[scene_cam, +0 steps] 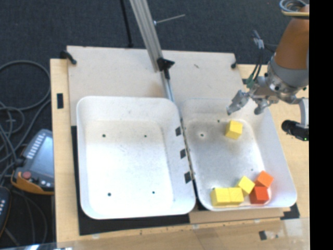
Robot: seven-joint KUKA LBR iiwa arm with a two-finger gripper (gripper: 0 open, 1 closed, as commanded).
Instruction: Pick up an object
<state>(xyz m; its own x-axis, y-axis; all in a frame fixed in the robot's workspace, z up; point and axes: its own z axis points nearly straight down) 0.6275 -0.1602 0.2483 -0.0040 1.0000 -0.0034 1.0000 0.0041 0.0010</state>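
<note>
I've got the two-finger gripper [248, 105] over the right shallow white plastic bin's [274, 139] far rim, fingers spread, nothing between them. A small yellow cube [234, 129] sits just below. Pale wooden bench [114, 69], dark carpet [62, 14].

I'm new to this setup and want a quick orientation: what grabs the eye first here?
The bright blocks in the right bin: a lone yellow cube near its far side, and a yellow and orange cluster at its near edge. The gripper hovers over the far rim, holding nothing.
</note>
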